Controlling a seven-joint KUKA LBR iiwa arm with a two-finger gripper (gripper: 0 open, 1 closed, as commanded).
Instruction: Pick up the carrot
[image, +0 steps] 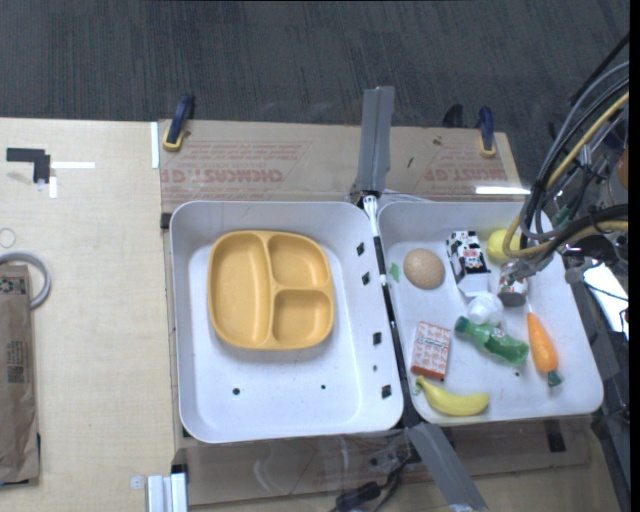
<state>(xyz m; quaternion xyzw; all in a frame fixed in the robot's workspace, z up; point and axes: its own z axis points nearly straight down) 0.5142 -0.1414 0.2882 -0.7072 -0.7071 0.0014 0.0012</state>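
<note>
My claw (512, 290), its grip state impossible to tell, hangs just up-left of the carrot (541, 345), which lies lengthwise toward the right bin's (575, 405) near edge, beside the green bottle (492, 340).

Arm reaching in from the right, wrist angled down-left, hand (511, 283) low, small and indistinct

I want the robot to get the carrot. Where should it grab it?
Probably around the thick orange middle of the carrot, coming straight down from above. It lies flat in the right bin, long way running top to bottom, so the pincer should close across its narrow width. The green bottle lies close on its left.
</note>
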